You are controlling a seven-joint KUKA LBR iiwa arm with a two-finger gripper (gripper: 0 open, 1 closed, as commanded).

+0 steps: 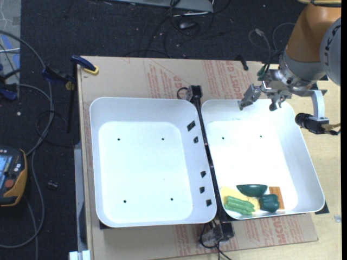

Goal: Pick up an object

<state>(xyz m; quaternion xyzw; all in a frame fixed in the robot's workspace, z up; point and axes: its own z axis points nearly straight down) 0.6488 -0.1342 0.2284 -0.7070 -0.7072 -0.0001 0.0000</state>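
Hand [260,98] spread wide and holding nothing over right bin's [303,145] far rim, well apart from toys [252,197] clustered at near edge.

A robotics lab. A robot arm [317,34] reaches over a worktop [141,77] bearing two white bins [103,110]. Cables [32,99] trail across the dark floor.

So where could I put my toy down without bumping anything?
The left bin floor is bare wall to wall. The right bin is bare across its middle, below the gripper. Its near corner is crowded: green objects and an orange block.
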